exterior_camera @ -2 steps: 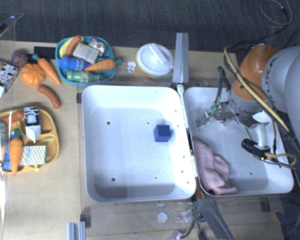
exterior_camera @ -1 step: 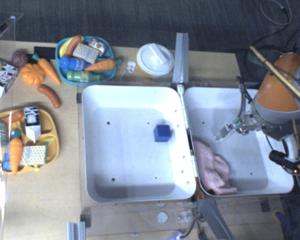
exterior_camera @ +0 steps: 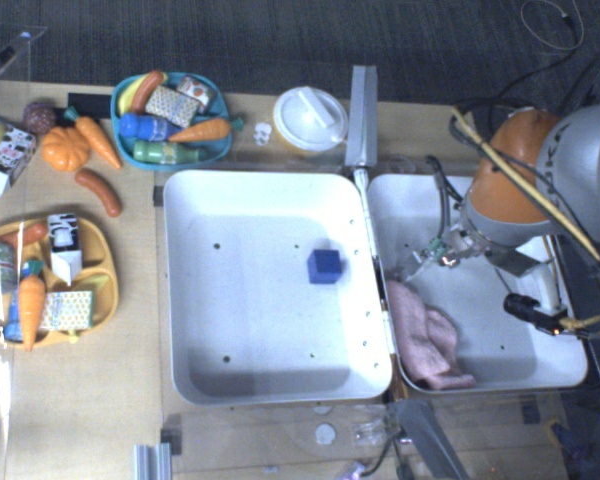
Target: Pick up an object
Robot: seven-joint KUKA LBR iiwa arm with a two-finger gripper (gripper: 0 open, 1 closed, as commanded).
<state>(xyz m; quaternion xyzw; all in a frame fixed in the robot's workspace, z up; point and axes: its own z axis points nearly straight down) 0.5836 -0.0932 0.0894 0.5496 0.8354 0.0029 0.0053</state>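
Just right of the pink cloth point(exterior_camera: 427, 336) in the right bin point(exterior_camera: 500, 368), the gripper point(exterior_camera: 435, 253) hovers, its opening impossible to judge, and could snag that limp cloth, missing the blue cube point(exterior_camera: 325, 265) far to the cloth's left.

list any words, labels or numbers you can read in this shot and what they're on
None can be read.
Patterned box in the blue bowl: print too small to read.
Black-and-white carton on the yellow plate: markings blurred.
Patterned box on the same plate: blurred.
Black-and-white carton at the bench's left edge: blurred.
Blue cube and pink cloth: no text visible.
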